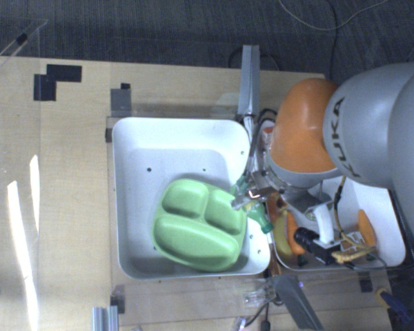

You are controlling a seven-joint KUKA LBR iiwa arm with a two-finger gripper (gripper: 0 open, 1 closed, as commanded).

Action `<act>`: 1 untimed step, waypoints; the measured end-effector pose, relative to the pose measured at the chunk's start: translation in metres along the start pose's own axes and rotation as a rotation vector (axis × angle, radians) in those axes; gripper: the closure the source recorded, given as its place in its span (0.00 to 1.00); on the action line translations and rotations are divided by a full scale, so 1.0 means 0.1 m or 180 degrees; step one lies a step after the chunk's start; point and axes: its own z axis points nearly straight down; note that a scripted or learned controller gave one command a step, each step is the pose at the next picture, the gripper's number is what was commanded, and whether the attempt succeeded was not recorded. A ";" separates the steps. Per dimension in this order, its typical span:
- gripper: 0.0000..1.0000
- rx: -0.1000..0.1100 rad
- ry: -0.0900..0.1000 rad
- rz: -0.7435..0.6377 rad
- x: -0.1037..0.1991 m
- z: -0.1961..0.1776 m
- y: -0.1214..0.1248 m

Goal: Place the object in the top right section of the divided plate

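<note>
The gripper (250, 197) hangs at the right edge of the green plate (198, 224) in the left bin (134, 185); whether its fingers are apart, I cannot tell.

The left bin (134, 185) has open floor along its far and left sides. The green divided plate (199, 225) fills its near right part, reaching close to the near and right walls. The arm (345, 136) hangs over the wall between the bins and covers most of the cluttered right bin (393, 247).
</note>
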 end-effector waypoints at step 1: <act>1.00 -0.0004 -0.0001 -0.0368 0.06 0.02 0.28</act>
